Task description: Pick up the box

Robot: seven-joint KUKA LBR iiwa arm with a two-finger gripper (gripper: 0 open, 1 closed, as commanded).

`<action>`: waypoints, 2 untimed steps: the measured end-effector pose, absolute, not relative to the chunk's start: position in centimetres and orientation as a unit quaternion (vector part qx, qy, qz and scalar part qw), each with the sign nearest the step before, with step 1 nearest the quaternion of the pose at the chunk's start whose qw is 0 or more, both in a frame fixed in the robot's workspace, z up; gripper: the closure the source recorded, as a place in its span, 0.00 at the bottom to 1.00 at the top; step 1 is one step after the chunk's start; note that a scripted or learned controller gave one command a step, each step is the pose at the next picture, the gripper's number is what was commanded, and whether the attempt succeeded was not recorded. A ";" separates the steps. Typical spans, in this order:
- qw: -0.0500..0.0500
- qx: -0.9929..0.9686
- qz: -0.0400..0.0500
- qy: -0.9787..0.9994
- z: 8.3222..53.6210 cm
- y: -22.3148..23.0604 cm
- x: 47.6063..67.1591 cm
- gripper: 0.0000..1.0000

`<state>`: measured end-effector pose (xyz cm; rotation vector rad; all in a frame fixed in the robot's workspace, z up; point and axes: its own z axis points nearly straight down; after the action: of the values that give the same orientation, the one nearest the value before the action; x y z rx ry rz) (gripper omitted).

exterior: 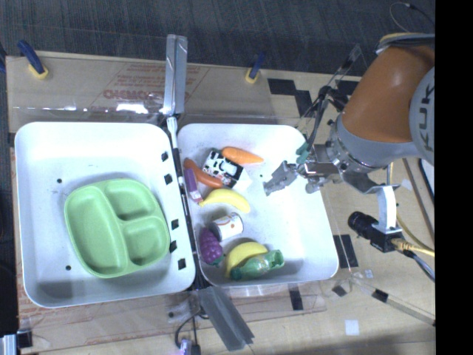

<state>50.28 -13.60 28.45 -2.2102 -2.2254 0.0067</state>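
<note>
One box [222,167] lies near the right bin's [314,220] far edge; your gripper [284,176] hovers just beside it, fingers spread wide, holding nothing, ready to descend.

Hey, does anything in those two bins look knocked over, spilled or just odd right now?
Nothing spilled or damaged. The toys in the right bin are bunched along its left side, with the black-and-white box lying askew between the carrot and the banana. The green tray sits flat.

Lay black-and-white patterned, the box [222,168], beside an orange carrot [242,155]. Sat pale green, a divided tray [118,226], in the white left bin [44,146]. Lay yellow, a banana [226,198]; purple, grapes [210,245].
</note>
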 end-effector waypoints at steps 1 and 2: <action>0.003 -0.723 0.003 -0.691 18.8 -6.5 53.1 0.00; 0.003 -0.723 0.003 -0.690 18.9 -6.5 53.1 0.00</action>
<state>53.10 -6.54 18.85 -2.2688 -2.1651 0.0091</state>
